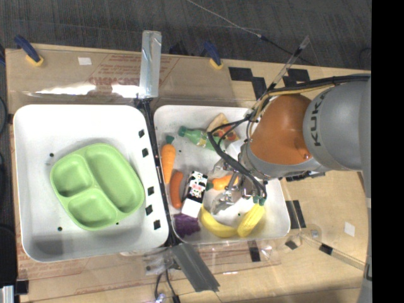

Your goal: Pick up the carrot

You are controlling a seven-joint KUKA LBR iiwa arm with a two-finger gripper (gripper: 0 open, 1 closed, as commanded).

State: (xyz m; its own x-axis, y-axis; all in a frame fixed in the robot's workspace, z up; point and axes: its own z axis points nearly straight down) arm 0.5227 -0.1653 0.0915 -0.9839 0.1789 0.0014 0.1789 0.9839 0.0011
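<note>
Camera view: the carrot (168, 158) lies in the right bin (165, 120), against its left wall (leafy end away from the banana (231, 223)). The gripper (232, 193) hangs well right of the carrot, above the banana; its grasp cannot be told.

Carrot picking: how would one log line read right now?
long orange carrot: lying in right white bin, left side | claw: above bin middle, apart from carrot

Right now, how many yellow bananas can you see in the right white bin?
2. One curved yellow banana lies along the bin's near edge, beside the purple toy. A second yellow banana lies just right of it, below the gripper. The arm may hide others.
</note>
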